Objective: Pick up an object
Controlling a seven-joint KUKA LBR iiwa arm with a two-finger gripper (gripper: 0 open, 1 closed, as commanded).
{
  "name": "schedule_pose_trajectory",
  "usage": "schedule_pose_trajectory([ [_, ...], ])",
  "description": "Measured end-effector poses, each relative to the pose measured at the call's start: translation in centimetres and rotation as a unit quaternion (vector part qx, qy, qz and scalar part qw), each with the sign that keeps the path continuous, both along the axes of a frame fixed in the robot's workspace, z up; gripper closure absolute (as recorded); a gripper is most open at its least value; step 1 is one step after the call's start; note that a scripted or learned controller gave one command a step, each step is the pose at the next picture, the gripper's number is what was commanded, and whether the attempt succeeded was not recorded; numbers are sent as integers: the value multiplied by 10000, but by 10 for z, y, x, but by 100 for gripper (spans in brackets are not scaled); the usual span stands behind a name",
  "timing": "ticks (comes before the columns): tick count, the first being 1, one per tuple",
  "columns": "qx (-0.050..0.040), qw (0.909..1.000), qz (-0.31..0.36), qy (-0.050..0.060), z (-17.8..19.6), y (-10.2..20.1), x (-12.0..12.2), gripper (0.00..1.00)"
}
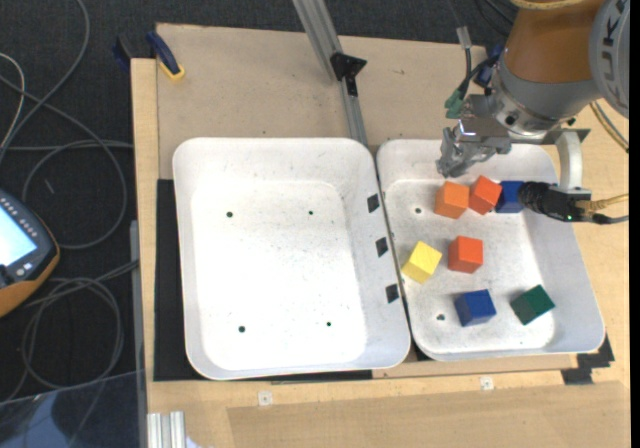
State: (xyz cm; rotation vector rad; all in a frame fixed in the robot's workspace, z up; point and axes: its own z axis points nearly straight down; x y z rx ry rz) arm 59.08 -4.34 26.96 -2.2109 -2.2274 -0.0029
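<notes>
The right bin (570, 266) holds several small blocks. An orange block (452, 199) and a red-orange block (485, 193) lie side by side near its far edge, with a blue block (510, 196) partly hidden just right of them. Mid-bin sit a yellow block (422, 261) and another red-orange block (465, 254). Close to the front rim are a blue block (474, 307) and a dark green block (533, 304). My gripper (456, 166) hangs over the bin's far left corner, just beyond the orange block, with nothing seen held in it.
The left bin (200, 236) stands beside the right one, with black clips (381, 246) along the seam between them. A slanted metal pole (320, 26) rises behind the bins. Cables and a handheld device (20, 246) lie off the bench to the left.
</notes>
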Motion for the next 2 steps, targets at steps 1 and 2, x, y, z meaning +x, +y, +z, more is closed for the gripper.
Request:
schedule_pose_trajectory([
  [1,-1,10000,-1,1,5,51,-7,100],
  [2,-4,10000,-9,4,0,95,-11,100],
])
